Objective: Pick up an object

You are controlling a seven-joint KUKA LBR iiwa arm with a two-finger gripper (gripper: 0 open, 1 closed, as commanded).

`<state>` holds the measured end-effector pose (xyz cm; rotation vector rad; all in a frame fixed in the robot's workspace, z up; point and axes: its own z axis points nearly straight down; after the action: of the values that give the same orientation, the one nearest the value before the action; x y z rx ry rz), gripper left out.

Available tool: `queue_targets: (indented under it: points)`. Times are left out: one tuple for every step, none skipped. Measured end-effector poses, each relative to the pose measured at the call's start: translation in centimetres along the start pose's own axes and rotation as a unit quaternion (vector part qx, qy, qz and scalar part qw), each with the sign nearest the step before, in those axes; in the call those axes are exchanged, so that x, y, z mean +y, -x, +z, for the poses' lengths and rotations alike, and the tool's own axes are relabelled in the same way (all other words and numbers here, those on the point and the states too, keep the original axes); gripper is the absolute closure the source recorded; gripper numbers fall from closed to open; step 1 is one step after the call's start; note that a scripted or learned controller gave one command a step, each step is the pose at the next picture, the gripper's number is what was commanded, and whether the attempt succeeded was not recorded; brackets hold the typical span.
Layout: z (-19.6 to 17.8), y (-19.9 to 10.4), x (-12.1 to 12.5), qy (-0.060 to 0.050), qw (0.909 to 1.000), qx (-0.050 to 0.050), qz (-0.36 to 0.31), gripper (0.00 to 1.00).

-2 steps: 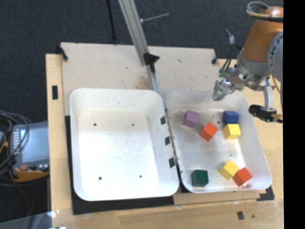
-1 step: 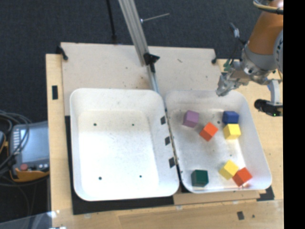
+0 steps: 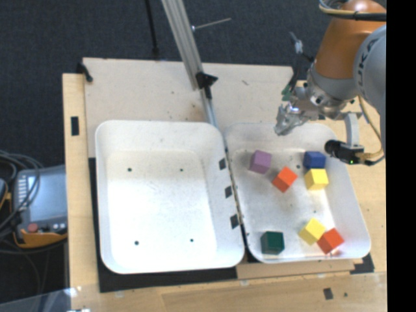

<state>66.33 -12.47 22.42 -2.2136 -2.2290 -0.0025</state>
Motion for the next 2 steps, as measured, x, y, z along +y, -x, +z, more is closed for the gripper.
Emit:
queue_targets:
  points:
    - [0.3, -5.5, -2.4, -0.001, 1.0, 0.0, 0.0, 1.0]
    - [-1.1, -10.5, -3.7, 0.0, 1.0, 0.001, 0.0, 1.0]
